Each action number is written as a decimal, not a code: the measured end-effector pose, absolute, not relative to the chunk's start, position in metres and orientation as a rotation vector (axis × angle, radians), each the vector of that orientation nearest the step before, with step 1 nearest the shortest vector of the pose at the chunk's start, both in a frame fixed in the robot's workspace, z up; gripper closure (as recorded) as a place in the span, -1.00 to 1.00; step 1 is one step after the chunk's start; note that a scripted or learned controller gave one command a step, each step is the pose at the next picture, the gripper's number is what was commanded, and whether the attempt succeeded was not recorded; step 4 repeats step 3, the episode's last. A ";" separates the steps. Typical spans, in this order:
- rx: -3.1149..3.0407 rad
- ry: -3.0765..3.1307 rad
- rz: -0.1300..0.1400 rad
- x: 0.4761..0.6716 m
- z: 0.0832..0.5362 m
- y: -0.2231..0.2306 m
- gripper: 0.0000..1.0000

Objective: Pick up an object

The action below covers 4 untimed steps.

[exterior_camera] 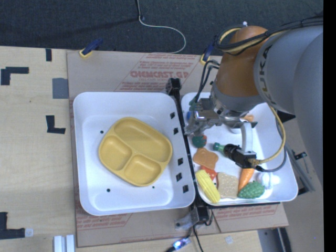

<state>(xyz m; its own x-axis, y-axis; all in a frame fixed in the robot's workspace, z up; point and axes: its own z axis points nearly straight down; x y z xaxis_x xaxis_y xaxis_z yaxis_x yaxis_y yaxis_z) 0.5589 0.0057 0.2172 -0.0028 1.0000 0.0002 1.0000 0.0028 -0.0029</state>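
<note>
1. Under both bins, a flat sheet of brown cardboard (157,72) bears red printing that reads upside down and mirrored from this angle; the letters cannot be made out with certainty.
2. To the left, the shallow white left bin (86,140) holds a yellow plastic divided plate (135,150), with bare white floor all round it.
3. Just beside it, the shallow white right bin (286,190) is crowded along its near edge: an orange-brown toy bread slice (205,158), a yellow toy corn cob (208,186), a tan speckled cracker-like piece (228,185), an orange toy carrot (245,177) and a green leafy toy (252,190), all touching or nearly so.
4. A small dark green round piece (198,139) lies near the dividing wall.
5. Reaching in from the right, the grey arm with its orange band (239,62) hangs low over the right bin's far half.
6. The gripper (198,121) sits just above the green piece; whether its fingers are spread or pressed together cannot be told.
</note>
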 end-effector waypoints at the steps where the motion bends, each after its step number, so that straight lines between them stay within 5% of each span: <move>1: -2.219 -2.223 0.000 0.565 0.235 0.000 1.00; 2: -2.220 -2.223 0.004 0.574 0.221 0.003 1.00; 4: -2.219 -2.222 0.002 0.562 0.234 -0.002 1.00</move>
